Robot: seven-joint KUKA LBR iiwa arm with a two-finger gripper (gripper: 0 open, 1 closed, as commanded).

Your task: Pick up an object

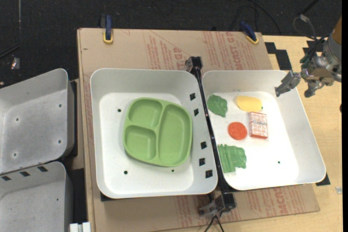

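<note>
In the right bin [293,163] lie several small items: a yellow oval piece [249,102], a red and white packet [258,125], a red-orange disc [237,130], a small green leaf shape [218,105] and a larger green leafy piece [232,157]. My gripper [298,86] hangs over the bin's far right corner, well right of the yellow piece. Its two fingers stand spread apart with nothing between them.
The left bin [103,171] holds a green divided plate [158,131]. A black divider with clamps [202,117] runs between the bins. Grey metal trays [32,117] sit off the bench's left side. Cardboard [163,46] lines the bench.
</note>
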